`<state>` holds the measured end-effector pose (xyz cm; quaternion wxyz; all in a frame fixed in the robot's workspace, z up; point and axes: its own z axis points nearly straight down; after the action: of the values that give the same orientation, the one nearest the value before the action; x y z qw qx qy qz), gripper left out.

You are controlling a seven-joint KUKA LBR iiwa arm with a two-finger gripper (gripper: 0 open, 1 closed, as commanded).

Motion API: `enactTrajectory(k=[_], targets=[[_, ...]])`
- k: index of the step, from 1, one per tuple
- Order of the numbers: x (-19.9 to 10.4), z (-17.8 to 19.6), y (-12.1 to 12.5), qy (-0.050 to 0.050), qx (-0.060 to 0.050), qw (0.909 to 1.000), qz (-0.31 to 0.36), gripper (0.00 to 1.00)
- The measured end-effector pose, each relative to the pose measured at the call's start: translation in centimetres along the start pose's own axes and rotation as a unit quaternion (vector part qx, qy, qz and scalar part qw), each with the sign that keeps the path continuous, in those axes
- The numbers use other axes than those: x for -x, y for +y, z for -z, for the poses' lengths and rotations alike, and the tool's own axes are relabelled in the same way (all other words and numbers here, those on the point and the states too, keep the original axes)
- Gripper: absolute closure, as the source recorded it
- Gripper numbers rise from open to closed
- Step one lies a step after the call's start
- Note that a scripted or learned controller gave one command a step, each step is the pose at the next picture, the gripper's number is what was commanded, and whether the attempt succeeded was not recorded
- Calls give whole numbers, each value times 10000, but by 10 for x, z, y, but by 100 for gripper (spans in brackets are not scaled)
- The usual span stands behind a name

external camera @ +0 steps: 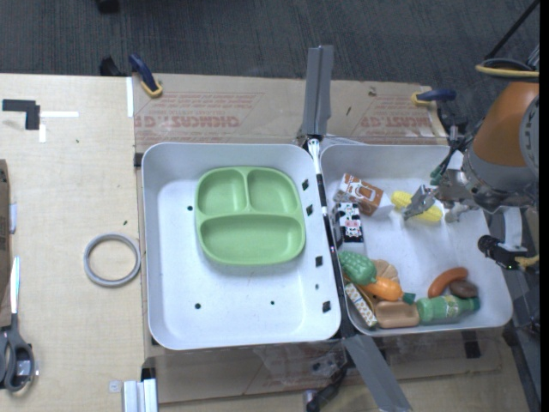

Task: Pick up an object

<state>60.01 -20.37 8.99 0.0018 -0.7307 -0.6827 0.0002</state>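
camera view: fingers (423, 202), seemingly parted, touch a yellow toy (403, 200) in the right bin (493, 316), beside dark carpet (257, 15).

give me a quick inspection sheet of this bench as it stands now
surface: two white bins side by side, left bin and right bin, on a wooden bench.
job's things: yellow toy, snack packets, green vegetable, carrot, sausage, green bottle in the right bin.
clutter: green divided plate in the left bin; tape roll, scissors on the bench.
grippers: gripper low over the yellow toy.
cables: yellow cable top right.
surroundings: dark carpet, cardboard sheet, blue clamps.
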Motion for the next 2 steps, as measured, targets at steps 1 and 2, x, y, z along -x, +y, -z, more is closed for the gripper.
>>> enactTrajectory(k=[1,2], targets=[[1,8,0,-11,-5,10000,14,100],[1,8,0,-11,-6,10000,15,0]])
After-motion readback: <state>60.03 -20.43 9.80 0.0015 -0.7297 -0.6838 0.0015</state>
